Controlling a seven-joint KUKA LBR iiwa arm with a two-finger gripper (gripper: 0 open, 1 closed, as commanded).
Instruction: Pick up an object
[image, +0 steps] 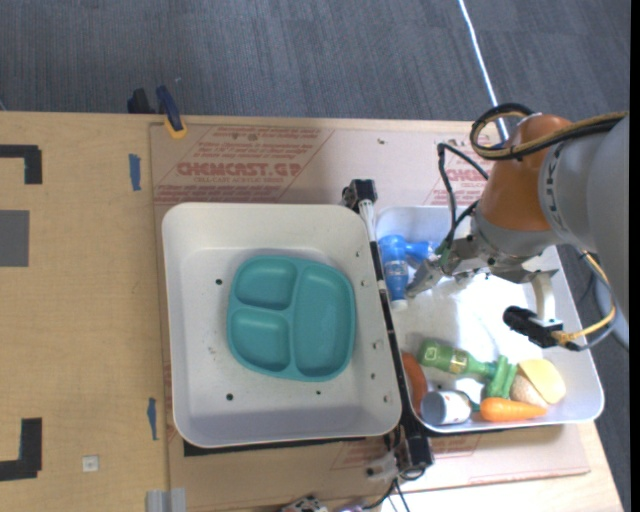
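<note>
carrot (511, 408) beside green bottle (462, 362)

Toys (480, 385) crowd the right bin's (585, 395) near end; its middle lies open

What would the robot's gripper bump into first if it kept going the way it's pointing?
Probably the blue bottle. The gripper points left toward it, at the right bin's left wall. Depth is hard to judge from above, so it might pass over the bottle.

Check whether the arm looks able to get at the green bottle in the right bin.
Probably yes. The green bottle lies uncovered near the bin's front, the carrot beside it, and the claw hangs just behind it.
</note>
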